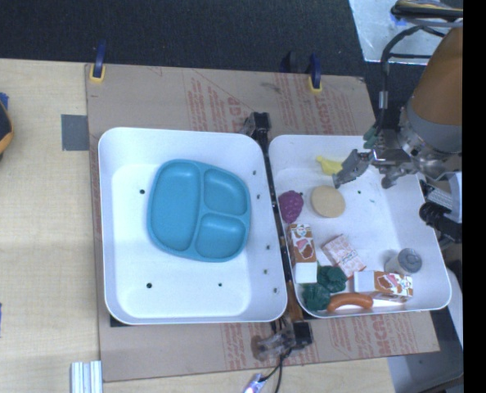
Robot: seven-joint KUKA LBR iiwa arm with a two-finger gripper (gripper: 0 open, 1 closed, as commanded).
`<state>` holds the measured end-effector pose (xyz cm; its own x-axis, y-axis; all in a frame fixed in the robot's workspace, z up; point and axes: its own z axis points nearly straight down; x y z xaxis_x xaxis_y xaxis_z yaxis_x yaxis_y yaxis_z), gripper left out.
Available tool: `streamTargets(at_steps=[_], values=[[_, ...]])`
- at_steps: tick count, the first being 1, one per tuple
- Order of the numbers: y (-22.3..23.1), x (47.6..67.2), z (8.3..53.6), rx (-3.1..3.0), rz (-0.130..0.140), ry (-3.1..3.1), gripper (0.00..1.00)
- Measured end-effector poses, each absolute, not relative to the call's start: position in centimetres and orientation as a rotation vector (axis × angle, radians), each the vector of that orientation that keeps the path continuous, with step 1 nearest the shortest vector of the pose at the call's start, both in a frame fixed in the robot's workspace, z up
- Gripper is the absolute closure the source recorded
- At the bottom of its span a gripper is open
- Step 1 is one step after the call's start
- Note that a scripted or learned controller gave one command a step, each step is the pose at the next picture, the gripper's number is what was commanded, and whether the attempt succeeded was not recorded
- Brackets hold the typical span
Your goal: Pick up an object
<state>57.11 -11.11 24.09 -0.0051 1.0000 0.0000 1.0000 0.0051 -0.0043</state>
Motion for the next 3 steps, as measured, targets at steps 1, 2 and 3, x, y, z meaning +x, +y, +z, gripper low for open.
streamTargets(at_steps=[1, 2, 3], values=[[-12.9, 61.5, 15.9, -2.214, 0.008, -2.225, 0.0], [-13.1, 65.6, 9.8, -2.212, 0.009, -2.226, 0.0], [-13.3, 65.4, 10.8, -2.205, 0.021, -2.22, 1.0]])
